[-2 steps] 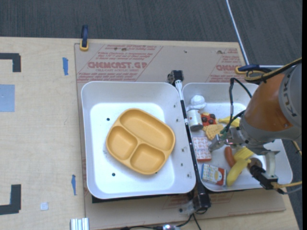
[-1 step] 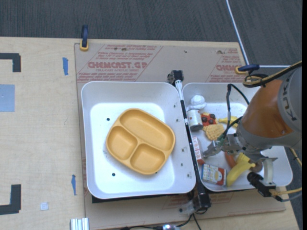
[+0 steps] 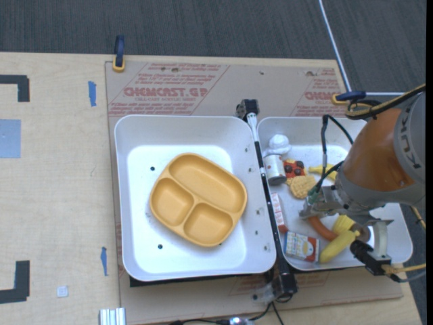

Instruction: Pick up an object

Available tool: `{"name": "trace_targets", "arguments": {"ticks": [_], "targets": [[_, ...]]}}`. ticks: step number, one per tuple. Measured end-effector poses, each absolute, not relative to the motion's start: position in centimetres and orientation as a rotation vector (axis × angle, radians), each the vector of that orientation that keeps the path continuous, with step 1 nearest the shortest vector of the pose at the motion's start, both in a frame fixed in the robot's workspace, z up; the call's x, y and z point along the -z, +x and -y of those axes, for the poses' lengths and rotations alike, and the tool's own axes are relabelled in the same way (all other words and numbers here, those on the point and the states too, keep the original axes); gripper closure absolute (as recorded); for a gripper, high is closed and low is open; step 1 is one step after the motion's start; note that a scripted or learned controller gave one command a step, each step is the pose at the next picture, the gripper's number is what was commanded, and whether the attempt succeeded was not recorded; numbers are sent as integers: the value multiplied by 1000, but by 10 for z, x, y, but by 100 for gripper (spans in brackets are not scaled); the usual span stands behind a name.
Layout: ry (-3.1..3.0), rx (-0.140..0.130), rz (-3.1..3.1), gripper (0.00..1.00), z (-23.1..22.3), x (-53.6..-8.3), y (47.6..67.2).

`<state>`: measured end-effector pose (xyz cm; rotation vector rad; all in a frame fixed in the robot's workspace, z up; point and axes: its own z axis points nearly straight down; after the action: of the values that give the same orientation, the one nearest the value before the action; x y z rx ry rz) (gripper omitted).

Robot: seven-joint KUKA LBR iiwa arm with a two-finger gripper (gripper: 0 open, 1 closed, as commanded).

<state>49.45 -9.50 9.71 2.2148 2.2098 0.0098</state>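
Low in the right bin lie a banana, carton and sausage, gripper hovering above them, grip state I cannot tell, so I'm at approach, next: descend and clamp.

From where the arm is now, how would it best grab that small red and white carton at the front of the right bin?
A judgement: grip the carton across its two short sides, coming straight down from above. It lies flat on the floor of the right bin, so only the top is open. The banana lies close on its right, so that finger has little room.
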Motion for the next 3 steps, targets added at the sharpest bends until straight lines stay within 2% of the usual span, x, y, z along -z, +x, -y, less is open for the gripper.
{"name": "trace_targets", "arguments": {"ticks": [1, 2, 3], "targets": [[2220, -2, -2223, 100, 20, -185, 480], [2218, -5, -2221, 100, 12, -194, 481], [2218, -4, -2220, 100, 25, -199, 481]]}}
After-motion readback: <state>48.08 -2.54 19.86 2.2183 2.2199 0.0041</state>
